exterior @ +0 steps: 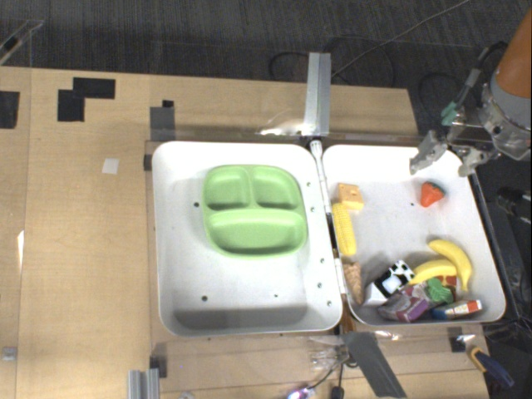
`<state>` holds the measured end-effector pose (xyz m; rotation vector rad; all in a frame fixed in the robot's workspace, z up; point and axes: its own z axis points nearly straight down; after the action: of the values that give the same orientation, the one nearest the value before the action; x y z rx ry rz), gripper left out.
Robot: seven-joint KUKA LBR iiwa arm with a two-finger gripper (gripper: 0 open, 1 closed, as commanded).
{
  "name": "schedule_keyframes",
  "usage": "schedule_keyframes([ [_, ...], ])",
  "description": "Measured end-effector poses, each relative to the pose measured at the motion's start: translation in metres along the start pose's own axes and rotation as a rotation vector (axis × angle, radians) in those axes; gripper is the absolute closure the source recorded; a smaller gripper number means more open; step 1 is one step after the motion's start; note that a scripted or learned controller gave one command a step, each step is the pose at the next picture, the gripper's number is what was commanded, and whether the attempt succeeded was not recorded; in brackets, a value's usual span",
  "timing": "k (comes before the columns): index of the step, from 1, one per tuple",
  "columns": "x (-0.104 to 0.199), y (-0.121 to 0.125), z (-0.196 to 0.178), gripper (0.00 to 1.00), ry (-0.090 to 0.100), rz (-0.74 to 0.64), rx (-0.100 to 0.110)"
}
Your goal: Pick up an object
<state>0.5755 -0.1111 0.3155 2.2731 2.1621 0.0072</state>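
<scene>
A wooden counter (83, 248) carried two shallow white bins side by side, seen from above at a slant. The left bin (179, 298) held a green divided plate (253, 209) with three compartments, lying flat near the bin's middle. The right bin (391, 214) held the loose objects. A small red and green toy, perhaps a strawberry (431, 194), sat alone near the far right corner. Along the bin's left wall lay a tan block (350, 195), and just nearer the camera a yellow corn cob (344, 231). Further along the same wall sat a brownish piece (354, 281). In the near right corner a cluster lay packed together: two yellow bananas (453, 260), a black and white item (392, 279), a purple item (411, 307), a green piece (439, 290) and a red one (464, 308).

The gripper (446, 155) hung above the far right edge of the right bin, just beyond the strawberry and apart from it. Its two fingers (426, 158) were spread, with nothing between them. The grey arm (511, 98) entered from the right.
</scene>
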Motion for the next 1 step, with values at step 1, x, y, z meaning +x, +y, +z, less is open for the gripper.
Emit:
schedule_keyframes([
  [1, 0.0248, 0.0110, 0.1453, 0.00, 0.000, -0.063, 0.004],
])
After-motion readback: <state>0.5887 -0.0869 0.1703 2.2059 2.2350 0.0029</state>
